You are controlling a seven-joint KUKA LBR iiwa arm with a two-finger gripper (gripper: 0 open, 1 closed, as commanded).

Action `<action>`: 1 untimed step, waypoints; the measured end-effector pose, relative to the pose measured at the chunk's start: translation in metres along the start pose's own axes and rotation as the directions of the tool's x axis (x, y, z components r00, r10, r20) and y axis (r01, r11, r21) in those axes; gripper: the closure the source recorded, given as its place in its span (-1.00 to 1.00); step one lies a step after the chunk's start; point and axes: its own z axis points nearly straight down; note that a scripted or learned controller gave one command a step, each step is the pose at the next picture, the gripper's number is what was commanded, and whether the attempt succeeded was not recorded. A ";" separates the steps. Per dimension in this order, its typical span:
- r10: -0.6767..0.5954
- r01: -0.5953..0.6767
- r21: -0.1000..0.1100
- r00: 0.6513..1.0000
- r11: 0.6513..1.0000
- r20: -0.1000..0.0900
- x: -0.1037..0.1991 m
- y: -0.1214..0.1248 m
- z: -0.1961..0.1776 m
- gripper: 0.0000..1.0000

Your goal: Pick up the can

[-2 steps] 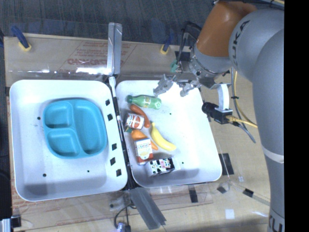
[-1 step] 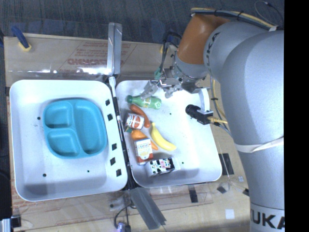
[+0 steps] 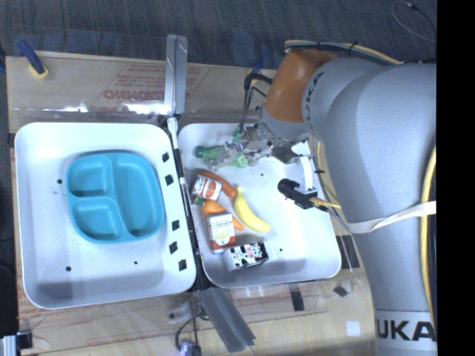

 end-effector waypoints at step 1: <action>0.000 0.000 0.000 1.000 1.000 -0.001 -0.006 0.005 -0.001 -1.00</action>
